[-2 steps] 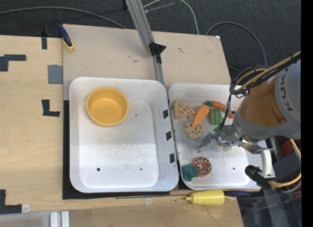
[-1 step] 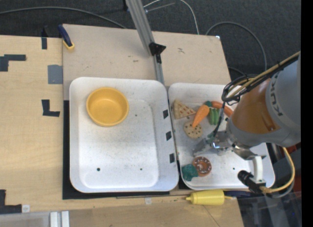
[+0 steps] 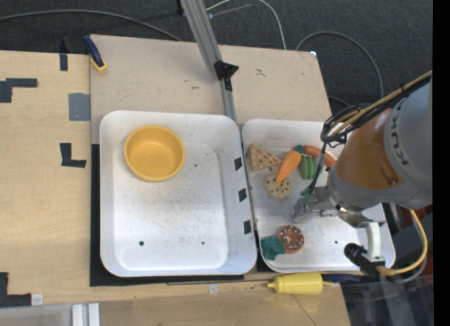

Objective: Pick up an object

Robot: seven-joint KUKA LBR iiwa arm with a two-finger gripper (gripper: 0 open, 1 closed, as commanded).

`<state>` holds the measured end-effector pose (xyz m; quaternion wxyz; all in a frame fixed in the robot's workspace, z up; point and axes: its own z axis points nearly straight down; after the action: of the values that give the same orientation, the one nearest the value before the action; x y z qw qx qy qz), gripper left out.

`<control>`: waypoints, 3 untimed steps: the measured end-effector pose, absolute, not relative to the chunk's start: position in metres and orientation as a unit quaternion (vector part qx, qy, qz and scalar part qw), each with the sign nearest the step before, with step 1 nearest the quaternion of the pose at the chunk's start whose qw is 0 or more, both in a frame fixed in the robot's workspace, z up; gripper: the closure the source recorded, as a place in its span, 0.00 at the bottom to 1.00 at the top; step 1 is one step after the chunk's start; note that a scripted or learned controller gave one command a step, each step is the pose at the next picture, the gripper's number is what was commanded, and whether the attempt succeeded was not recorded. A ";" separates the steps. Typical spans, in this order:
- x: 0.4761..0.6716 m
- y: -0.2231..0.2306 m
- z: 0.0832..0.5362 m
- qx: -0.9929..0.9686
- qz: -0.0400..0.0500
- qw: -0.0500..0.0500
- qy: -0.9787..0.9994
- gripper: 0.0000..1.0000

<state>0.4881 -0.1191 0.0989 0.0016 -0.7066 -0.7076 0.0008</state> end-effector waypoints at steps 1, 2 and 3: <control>0.489 -0.115 0.161 -0.706 -0.001 -0.001 -0.708 1.00; 0.492 -0.115 0.203 -0.707 -0.001 -0.001 -0.708 1.00; 0.496 -0.122 0.263 -0.707 -0.001 -0.002 -0.708 1.00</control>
<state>0.4964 -0.1221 0.2627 -0.0022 -0.7066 -0.7076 -0.0010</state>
